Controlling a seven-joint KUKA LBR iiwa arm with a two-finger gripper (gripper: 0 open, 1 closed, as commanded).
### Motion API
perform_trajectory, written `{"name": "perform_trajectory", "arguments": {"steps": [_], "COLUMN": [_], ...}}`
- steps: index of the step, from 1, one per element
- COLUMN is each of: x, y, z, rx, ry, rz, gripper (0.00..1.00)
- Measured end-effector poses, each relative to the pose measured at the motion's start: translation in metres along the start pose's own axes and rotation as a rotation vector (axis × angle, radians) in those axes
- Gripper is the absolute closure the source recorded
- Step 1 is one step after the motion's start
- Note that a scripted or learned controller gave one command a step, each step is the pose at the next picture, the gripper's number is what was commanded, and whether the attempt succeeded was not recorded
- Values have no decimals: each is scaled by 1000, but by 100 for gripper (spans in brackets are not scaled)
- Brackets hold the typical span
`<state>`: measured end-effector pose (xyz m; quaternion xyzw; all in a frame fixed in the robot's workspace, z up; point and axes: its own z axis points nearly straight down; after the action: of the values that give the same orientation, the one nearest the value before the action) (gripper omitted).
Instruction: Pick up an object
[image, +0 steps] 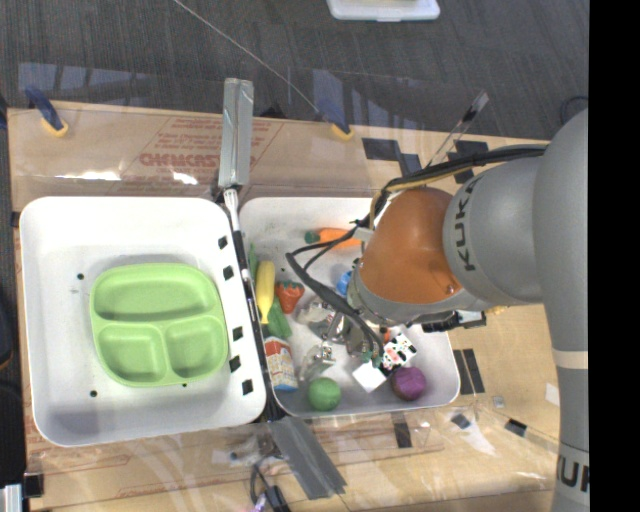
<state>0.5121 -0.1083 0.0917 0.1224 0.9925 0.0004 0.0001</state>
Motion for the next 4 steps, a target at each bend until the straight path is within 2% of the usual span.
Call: {"name": "perform_trajectory", "arguments": {"steps": [1, 2, 3, 4], "x": [-1, -89, -132, -96], "y": [1, 13, -57, -31], "z": [-10, -12, -2, -154], "rx": [0, 1, 1, -2], "ry": [-2, -2, -3, -11], "rz": [-7, 103, 329, 629], "gripper": [100, 100, 100, 100]}}
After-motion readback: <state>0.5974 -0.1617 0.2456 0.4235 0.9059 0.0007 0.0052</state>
